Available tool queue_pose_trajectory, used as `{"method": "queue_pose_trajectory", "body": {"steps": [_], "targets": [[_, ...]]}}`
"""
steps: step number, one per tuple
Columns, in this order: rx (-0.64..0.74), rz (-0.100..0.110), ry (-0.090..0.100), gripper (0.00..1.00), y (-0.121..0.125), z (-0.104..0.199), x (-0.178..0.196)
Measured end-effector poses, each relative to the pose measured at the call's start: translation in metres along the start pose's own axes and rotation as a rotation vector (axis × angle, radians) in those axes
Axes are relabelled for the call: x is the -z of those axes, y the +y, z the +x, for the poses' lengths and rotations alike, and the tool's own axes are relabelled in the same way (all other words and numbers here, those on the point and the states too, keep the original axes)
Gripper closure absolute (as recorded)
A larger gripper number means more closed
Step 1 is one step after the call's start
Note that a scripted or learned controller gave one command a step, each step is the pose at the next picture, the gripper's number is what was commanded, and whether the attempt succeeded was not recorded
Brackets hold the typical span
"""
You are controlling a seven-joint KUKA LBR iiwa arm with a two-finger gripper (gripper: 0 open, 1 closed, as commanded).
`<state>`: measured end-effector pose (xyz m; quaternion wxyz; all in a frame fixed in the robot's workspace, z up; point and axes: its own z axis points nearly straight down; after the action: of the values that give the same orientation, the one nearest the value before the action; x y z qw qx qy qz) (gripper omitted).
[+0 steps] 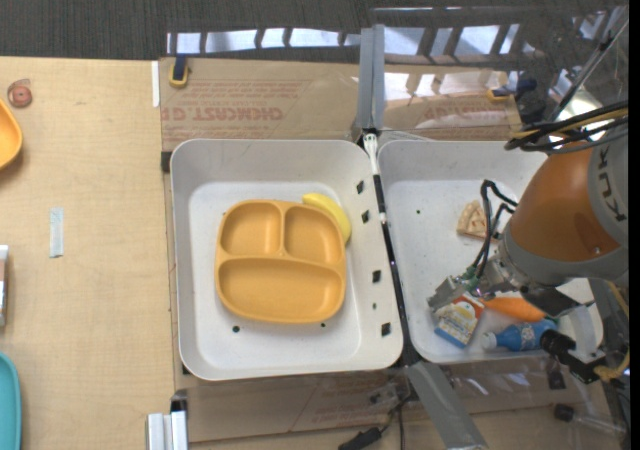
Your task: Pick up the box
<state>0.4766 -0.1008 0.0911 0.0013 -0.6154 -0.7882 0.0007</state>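
The box [458,322] is small and white, orange and blue. It lies tilted near the front edge of the right bin [430,178]. My gripper [456,290] hangs just above the box's upper left corner, at the end of the arm with its orange band [566,206]. The arm reaches in from the right and hides part of the bin floor behind it. I cannot tell whether the gripper touches the box.
An orange carrot [518,307] and a blue bottle [518,339] lie right beside the box. A tan pizza-slice toy [472,220] sits farther back. The left bin [195,268] holds an orange divided plate [282,261] with a yellow banana [331,211] at its back corner.
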Motion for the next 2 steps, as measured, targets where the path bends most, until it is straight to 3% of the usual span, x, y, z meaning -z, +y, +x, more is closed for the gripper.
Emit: {"method": "queue_pose_trajectory", "body": {"steps": [2], "targets": [[0.04,-0.001,-0.001,0.0,0.0007,0.0014,0.0001]]}}
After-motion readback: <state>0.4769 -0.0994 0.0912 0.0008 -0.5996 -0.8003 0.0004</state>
